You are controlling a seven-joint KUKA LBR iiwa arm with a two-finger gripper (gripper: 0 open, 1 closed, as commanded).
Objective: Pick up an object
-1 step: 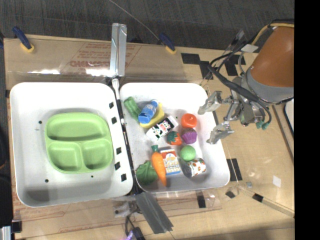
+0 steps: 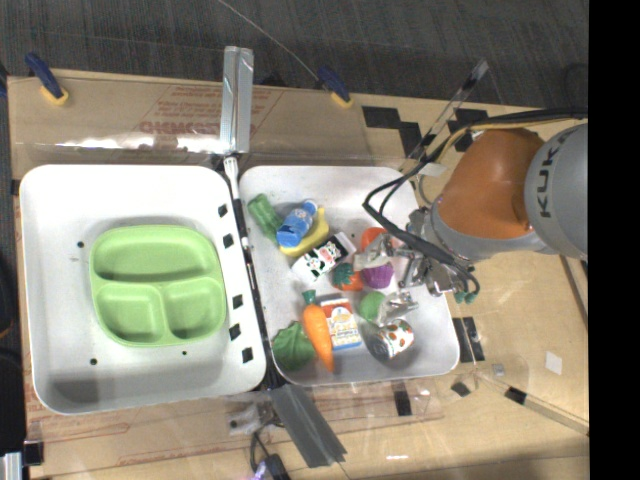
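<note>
My gripper (image 2: 392, 276) hangs low over the right bin (image 2: 300, 183), among the toys at its right-middle. Its wrist and cables cover the fingertips. Just beside it lie a purple piece (image 2: 377, 274), a small orange-red piece (image 2: 372, 238) and a green ball (image 2: 371, 305). Further left are a black-and-white cow-print carton (image 2: 322, 261), a blue and yellow toy (image 2: 301, 225) and a green cylinder (image 2: 262, 211). Near the front sit a carrot (image 2: 319, 335), a small printed box (image 2: 343, 326), a green leafy toy (image 2: 292, 346) and a shiny cup (image 2: 392, 339).
The left bin (image 2: 50, 268) holds a green divided tray (image 2: 157, 283). A metal bar (image 2: 237, 98) stands upright at the divider between the bins. The arm's orange band (image 2: 490, 183) overhangs the right bin's right rim. Blue clamps (image 2: 46, 76) hold the cardboard at the back.
</note>
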